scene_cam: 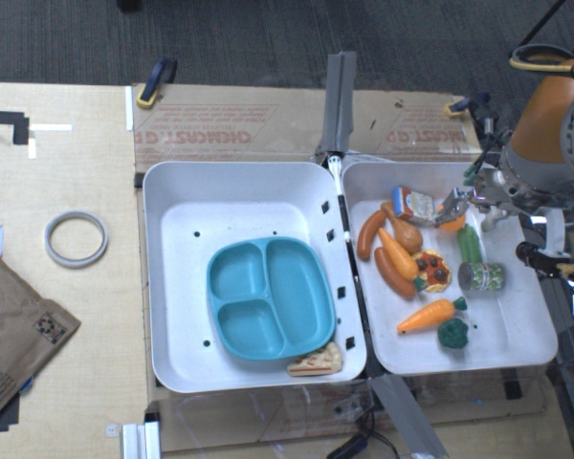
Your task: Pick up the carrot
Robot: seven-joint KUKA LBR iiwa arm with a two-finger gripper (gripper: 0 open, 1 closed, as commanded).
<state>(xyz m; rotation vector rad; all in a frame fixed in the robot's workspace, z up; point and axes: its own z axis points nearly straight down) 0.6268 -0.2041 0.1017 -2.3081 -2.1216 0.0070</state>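
The carrot (pixel 427 316) is orange with a small green top. It lies flat in the right bin (pixel 517 347), near the front and pointing left. My gripper (pixel 459 205) hangs over the back of that bin at the end of the grey and orange arm (pixel 540 127). It is well behind the carrot, among the toys at the bin's far side. A small orange piece (pixel 449 224) lies just below the gripper; whether it touches the gripper is unclear.
Around the carrot lie a green broccoli (pixel 452 334), a tin can (pixel 481 276), a green cucumber (pixel 471 244), sausages (pixel 393 272), and a packet (pixel 417 204). The left bin (pixel 172 256) holds a blue divided plate (pixel 270 297) and a toast slice (pixel 316 361). A tape roll (pixel 77 238) lies far left.
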